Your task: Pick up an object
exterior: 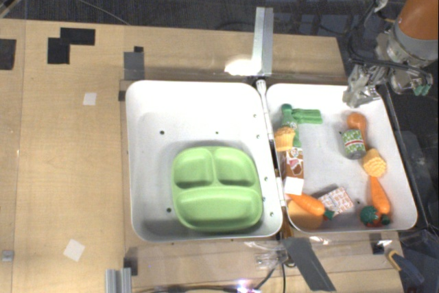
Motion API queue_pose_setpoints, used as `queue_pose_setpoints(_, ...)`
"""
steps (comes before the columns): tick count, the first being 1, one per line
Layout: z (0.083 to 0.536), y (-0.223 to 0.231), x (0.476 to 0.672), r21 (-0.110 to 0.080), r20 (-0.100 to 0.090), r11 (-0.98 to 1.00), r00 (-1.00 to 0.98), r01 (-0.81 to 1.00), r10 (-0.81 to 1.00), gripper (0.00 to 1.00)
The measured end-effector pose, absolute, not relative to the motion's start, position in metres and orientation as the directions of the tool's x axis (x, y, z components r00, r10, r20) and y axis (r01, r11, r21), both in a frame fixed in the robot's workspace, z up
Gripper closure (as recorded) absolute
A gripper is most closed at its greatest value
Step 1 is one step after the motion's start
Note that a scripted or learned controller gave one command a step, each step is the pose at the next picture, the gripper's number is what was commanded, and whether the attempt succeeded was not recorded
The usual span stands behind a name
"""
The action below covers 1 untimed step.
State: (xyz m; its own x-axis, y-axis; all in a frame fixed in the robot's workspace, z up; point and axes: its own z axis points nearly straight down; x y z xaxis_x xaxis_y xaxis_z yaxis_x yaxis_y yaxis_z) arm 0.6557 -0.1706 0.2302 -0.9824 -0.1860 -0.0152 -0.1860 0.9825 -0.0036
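Note:
My gripper (358,88) hangs over the far right corner of the right bin (322,96), above a small orange toy (356,121) and a green-and-red can (353,143). Nothing shows between its fingers. Along the bin's left side lie a green bottle (300,115) and a brown bottle (293,160). Near the front edge sit an orange carrot (306,205), a patterned packet (337,200), a second carrot (379,194) and a red strawberry (371,215). A yellow corn piece (374,162) lies at the right wall.
The left bin (151,106) holds a green divided tray (217,187). A metal post (263,41) stands at the back between the bins. The arm's orange band (420,7) is at the upper right, with cables around it.

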Motion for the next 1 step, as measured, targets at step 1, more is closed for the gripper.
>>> queue_pose_setpoints(1, 0.2440, -0.1701, 0.6582, -0.007, -0.026, 0.982, -0.982, -0.187, -0.187, 1.00)
